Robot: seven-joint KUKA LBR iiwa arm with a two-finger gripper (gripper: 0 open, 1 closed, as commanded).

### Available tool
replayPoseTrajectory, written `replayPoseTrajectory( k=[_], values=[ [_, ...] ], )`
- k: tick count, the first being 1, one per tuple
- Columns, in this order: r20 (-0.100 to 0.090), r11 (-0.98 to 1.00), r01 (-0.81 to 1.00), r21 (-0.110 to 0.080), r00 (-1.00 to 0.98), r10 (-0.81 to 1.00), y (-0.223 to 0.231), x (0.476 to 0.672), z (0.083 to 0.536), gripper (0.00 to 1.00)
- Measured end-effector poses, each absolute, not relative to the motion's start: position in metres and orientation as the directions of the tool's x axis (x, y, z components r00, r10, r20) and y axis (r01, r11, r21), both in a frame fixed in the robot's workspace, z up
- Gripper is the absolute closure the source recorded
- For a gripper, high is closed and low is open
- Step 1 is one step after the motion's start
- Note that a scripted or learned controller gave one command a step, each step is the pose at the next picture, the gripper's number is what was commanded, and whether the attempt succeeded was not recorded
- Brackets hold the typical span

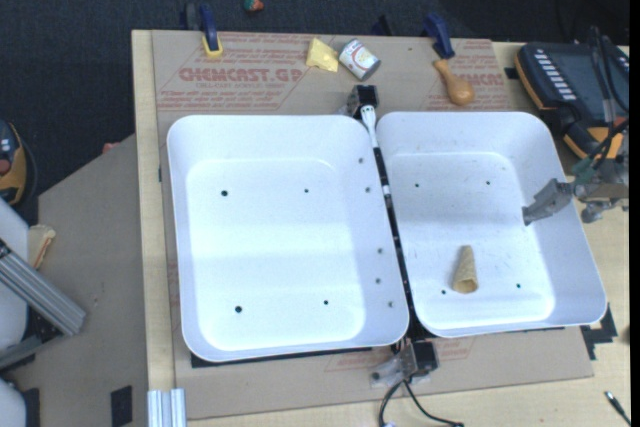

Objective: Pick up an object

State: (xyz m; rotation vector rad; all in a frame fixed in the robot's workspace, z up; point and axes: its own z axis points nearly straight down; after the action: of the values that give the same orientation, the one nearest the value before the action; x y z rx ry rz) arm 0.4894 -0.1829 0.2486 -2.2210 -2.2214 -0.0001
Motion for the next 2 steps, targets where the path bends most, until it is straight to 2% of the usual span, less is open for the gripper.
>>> replayPoseTrajectory(
  k=[1,2],
  values=[
    [0.003,0.000,1.000,-0.005,0.000,1.000,-0.150,0.478,0.078,0.00],
    [-0.002,-0.001,1.000,0.003,0.002,1.000,-0.153,0.479,0.095,1.00]
  ],
)
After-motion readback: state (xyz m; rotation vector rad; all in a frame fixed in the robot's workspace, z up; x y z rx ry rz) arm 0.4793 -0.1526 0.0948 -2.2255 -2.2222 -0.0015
